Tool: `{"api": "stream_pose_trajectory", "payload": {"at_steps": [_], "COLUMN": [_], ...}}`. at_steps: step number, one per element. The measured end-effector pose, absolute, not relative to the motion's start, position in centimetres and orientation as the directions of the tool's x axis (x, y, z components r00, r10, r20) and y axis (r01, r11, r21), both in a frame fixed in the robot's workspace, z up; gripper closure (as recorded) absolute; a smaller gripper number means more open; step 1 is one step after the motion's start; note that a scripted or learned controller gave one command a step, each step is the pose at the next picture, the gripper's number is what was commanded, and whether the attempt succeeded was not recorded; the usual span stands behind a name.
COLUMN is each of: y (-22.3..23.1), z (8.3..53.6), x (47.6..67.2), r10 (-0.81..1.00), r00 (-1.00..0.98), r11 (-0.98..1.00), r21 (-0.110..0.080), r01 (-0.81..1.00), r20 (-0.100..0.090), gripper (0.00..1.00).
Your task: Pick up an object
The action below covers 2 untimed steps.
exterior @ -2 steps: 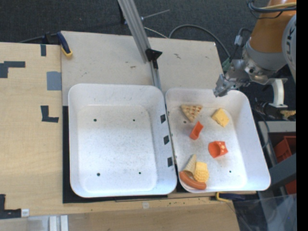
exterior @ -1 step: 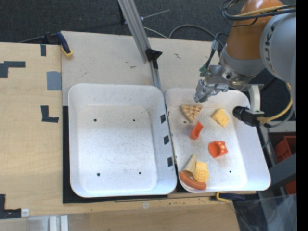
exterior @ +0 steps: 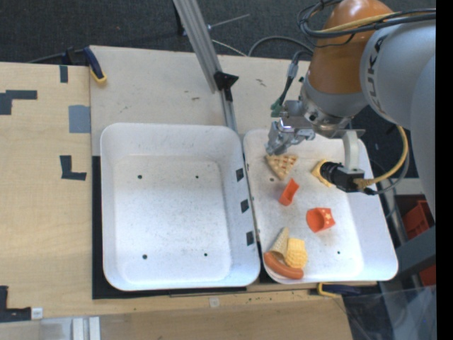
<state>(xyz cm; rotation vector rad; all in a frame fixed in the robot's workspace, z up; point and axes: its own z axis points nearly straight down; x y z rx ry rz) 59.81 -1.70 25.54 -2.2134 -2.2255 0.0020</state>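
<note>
My gripper (exterior: 277, 144) hangs over the far part of the right bin (exterior: 368, 257), its tips just above a tan waffle-like piece (exterior: 282, 164). Nothing shows between the tips. Below the waffle lies a small orange wedge (exterior: 288, 192), and an orange cup-like piece (exterior: 320, 219) sits further right. A yellow piece (exterior: 324, 172) lies at the right, partly behind a black part of the arm. At the bin's near edge are a yellow corn-like piece (exterior: 293, 251) and a red-orange sausage (exterior: 282, 265).
The left bin (exterior: 170, 204) lies beside the right one. A slanted metal pole (exterior: 202, 41) rises behind the bins. A yellow-and-blue clamp (exterior: 94, 64) sits at the bench's far left corner. The arm's grey and orange body (exterior: 354, 41) fills the upper right.
</note>
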Motion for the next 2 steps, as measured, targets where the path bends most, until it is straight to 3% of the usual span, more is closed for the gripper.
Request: {"api": "stream_pose_trajectory", "payload": {"at_steps": [2], "y": [8.8], "z": [23.7], "x": [57.9], "r10": [1.000], "r00": [-0.006], "r11": [0.006], "r21": [-0.005], "r01": [1.000], "r20": [0.001], "gripper": [1.00]}}
